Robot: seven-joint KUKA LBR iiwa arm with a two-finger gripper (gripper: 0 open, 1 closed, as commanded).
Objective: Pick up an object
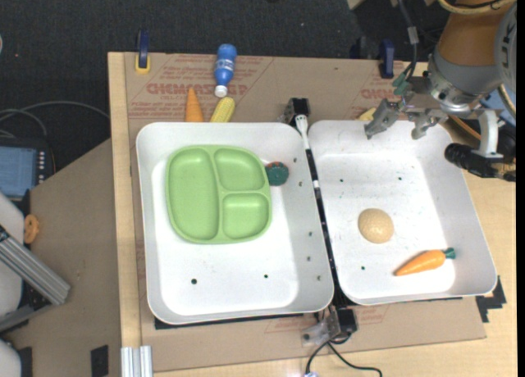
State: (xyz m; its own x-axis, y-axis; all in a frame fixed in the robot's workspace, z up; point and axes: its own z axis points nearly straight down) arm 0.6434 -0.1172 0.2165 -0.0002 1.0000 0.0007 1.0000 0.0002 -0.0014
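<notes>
The gripper hangs over the far rim of the right bin, its two fingers spread apart with nothing between them. Taking the right bin as the landmark: a tan round bun lies near the bin's middle, well apart from the fingers and nearer the camera than they are. An orange carrot with a green top lies on the bin floor toward its near right corner, beyond the bun from the fingers and not touching it. Neither thing is in contact with the gripper.

To the left of the right bin sits the left bin, touching it along the shared edge. In it rests a green divided plate, and just beside the plate, on the side facing the right bin, a small dark green object
</notes>
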